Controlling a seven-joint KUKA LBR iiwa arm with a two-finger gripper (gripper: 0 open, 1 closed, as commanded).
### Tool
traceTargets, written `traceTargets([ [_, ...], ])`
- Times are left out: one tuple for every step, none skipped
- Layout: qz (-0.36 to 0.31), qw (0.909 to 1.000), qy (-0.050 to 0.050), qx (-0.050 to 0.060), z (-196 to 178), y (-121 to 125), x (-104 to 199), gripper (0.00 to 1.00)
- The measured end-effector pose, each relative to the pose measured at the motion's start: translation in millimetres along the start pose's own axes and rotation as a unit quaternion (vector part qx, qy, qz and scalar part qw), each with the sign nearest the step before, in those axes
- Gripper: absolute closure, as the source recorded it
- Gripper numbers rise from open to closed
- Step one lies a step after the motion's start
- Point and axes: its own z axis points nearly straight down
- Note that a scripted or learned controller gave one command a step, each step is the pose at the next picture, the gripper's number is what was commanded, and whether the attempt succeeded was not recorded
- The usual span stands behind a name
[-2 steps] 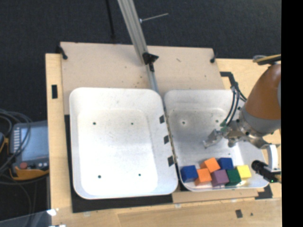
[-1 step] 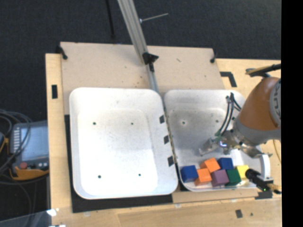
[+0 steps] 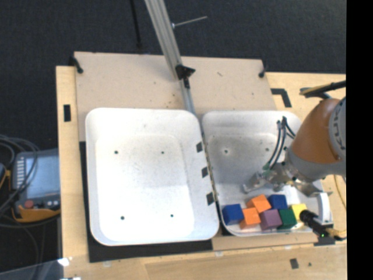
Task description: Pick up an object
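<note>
Nearest, packed along the front wall of the right bin (image 3: 245, 124): blue cube (image 3: 232, 213), orange cubes (image 3: 255, 209), purple cube (image 3: 270, 219), green cube (image 3: 287, 216), yellow cube (image 3: 298, 209) (all touching). Just behind, low over the pile, the gripper (image 3: 259, 182); cannot tell whether spread or pressed together. Best to come straight down on an outer cube, avoiding wedging between neighbours. Farther left, the left bin (image 3: 93, 156).

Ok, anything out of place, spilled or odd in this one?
Nothing stands out. The coloured blocks are all inside the right bin, huddled in its near corner, none over the rim. The left bin sits square beside it. The tool is low above the blocks.
</note>
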Motion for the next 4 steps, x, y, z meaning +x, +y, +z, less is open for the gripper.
traceTargets([
  [0.003,1.0000,0.001,-0.003,-12,2,-1,1.00],
  [0.001,1.0000,0.000,-0.003,-67,-5,-9,1.00],
  [-0.004,1.0000,0.001,-0.003,-106,-2,-10,1.00],
  [-0.005,1.0000,0.002,0.000,-104,-8,45,1.00],
])
